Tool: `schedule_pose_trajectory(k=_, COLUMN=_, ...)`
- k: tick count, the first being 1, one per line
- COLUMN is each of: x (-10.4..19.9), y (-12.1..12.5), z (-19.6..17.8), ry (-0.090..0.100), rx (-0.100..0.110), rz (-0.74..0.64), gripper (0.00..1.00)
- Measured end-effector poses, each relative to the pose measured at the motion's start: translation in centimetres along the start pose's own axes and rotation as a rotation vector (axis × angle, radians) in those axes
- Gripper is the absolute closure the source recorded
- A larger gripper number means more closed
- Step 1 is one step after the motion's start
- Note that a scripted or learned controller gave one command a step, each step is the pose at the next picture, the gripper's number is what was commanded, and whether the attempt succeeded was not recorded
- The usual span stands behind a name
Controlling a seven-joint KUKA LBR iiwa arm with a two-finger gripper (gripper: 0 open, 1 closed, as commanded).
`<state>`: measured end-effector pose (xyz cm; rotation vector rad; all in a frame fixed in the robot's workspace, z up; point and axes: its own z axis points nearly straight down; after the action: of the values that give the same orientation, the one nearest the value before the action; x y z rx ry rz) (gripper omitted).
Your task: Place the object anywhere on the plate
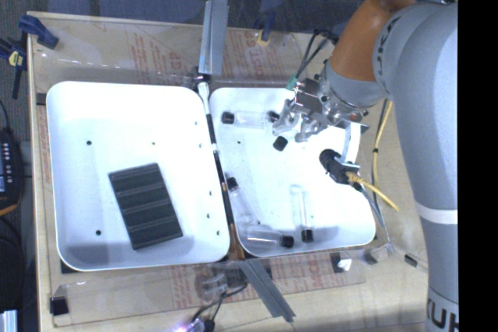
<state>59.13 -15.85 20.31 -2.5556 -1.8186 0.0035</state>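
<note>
Left shallow white bin (70, 105), mid-left of frame: a dark grey ribbed rectangular plate (145, 206) lies flat on its floor, lower centre of that bin, turned at a slant. Nothing is on top of the plate.

Right shallow white bin (366, 225), centre of frame: several clear plastic tubes with black caps. One tube (241, 118) sits near the upper left of that bin, cap to the left. One clear tube (299, 206) lies roughly upright in frame at lower centre, with a black cap (306, 235) just below it. Another tube (268, 239) lies along the bottom edge. A further tube (236, 202) rests against the left wall.

Grey arm with an orange band (366, 27) comes in from the upper right. Two-finger gripper (299, 124) is over the upper middle of the right bin. A small black-capped piece (280, 142) sits just below left of the fingertips; can't tell whether it's touching them. Finger spread can't be read at this angle and resolution.
</note>
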Motion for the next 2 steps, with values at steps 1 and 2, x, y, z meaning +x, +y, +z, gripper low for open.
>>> schedule_pose_trajectory(k=1, x=8.6, y=3.9, z=4.4, ry=-0.001, rx=0.000, rz=0.313, gripper=1.00)
schedule_pose_trajectory(k=2, x=13.2, y=-2.0, z=-2.3, ry=0.000, rx=0.000, rz=0.402, gripper=1.00)
